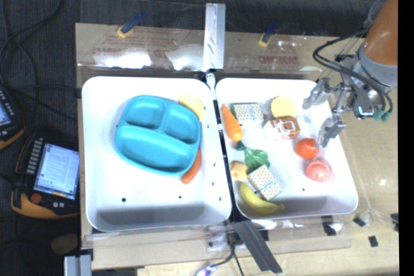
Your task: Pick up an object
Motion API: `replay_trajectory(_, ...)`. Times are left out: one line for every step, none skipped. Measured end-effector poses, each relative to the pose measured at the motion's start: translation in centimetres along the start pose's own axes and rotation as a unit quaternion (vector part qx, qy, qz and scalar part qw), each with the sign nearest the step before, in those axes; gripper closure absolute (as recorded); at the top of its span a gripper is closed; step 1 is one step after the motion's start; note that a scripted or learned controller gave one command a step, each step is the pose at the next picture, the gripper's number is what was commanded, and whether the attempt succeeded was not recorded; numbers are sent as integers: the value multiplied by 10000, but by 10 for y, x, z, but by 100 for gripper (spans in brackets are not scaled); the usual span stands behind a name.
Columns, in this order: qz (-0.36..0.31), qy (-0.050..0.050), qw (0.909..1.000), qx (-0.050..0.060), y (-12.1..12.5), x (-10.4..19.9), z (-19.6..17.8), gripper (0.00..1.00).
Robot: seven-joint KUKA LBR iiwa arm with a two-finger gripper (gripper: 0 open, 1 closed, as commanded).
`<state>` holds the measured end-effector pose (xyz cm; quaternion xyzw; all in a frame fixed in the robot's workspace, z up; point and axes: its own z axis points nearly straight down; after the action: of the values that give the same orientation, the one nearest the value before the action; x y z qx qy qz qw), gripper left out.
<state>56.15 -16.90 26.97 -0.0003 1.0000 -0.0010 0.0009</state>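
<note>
Two fingers of gripper [326, 110] stood spread apart, nothing btwn them, above right bin's [346, 200] upper-right area. Red tomato [307, 148] lay just beside lower fingertip; pink ball [318, 170] sat near it

Robotics lab, bench with white bins [90, 139], teach pendant [45, 174], loose cables [26, 3]

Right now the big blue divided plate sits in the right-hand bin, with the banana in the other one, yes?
Not quite. The camera view shows the blue divided plate in the left bin; the banana lies in the right bin.
</note>
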Motion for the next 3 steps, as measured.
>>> replay_trajectory(1119,10,9937,-2,3,34,83,0)
replay_trajectory(2839,3,9589,9,-37,-63,66,0)
replay_trajectory(3924,4,9198,5,-45,-22,171,0)
